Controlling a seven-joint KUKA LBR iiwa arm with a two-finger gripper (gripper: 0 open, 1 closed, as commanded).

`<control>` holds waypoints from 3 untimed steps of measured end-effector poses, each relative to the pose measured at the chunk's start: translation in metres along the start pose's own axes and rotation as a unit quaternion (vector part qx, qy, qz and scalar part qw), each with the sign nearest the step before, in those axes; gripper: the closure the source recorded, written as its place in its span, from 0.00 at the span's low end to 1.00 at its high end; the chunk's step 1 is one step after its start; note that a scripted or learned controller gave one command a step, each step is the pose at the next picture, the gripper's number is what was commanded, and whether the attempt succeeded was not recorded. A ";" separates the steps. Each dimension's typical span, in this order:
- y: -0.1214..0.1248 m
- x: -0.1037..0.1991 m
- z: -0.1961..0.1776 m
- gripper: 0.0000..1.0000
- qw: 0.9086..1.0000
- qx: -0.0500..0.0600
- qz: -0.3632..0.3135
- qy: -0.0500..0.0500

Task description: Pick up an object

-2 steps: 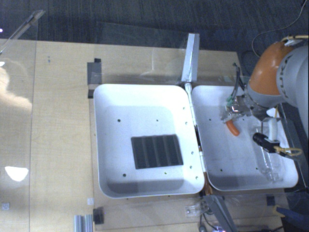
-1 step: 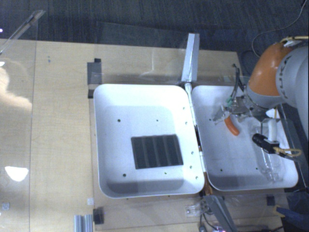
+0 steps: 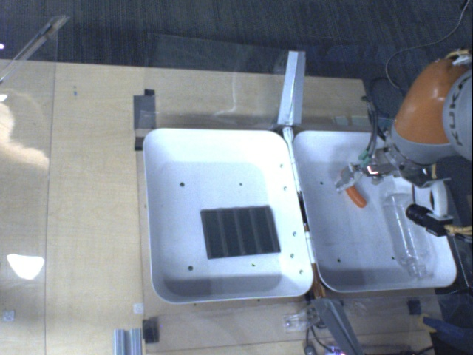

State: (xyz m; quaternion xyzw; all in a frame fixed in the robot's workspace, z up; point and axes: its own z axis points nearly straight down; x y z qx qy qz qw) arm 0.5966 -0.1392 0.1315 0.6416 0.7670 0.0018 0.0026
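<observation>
My bench (image 3: 81, 220) looks like pale wood with a smooth, faintly shiny top. Both bins, the left bin (image 3: 170, 154) and the right bin (image 3: 325, 257), look like smooth white plastic with a soft sheen. A ribbed black pad (image 3: 240, 231) lies matt and dark. The clear bottle (image 3: 410, 235) is glossy see-through plastic. The small orange piece (image 3: 357, 197) looks smooth. My orange band (image 3: 425, 109) is glossy; my gripper (image 3: 355, 176) shows bare grey metal.
</observation>
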 end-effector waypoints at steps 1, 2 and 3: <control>0.018 0.000 0.043 0.00 1.000 -0.002 -0.013 -0.001; 0.021 0.001 0.030 1.00 1.000 -0.006 -0.014 -0.002; 0.054 0.055 -0.055 1.00 1.000 -0.001 0.011 0.000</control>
